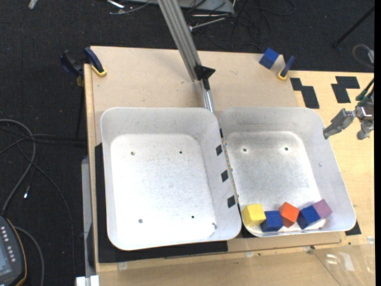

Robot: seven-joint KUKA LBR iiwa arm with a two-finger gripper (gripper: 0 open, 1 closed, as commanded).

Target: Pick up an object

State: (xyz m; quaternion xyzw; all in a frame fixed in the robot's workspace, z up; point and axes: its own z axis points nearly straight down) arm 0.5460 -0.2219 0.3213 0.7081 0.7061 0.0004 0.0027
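Crowding the yellow cube (254, 213): four blocks (290, 214).

Two shallow white plastic bins are sitting side by side on the pale wooden bench (149, 76), their inner rims touching. The left-hand bin (113, 159) is lying toward the view's left, the right-hand bin (324, 154) toward the right. Five small blocks are crowding the near corner of the right-hand bin: a yellow cube (253, 213) leftmost, a blue cube (272, 220) touching it, an orange cube (289, 213) next, another blue cube (308, 216), then a purple cube (322, 208) rightmost. A lone blue cube (269, 57) is resting on the bench behind the right-hand bin. My gripper (351, 123) is hanging beyond that bin's right rim.
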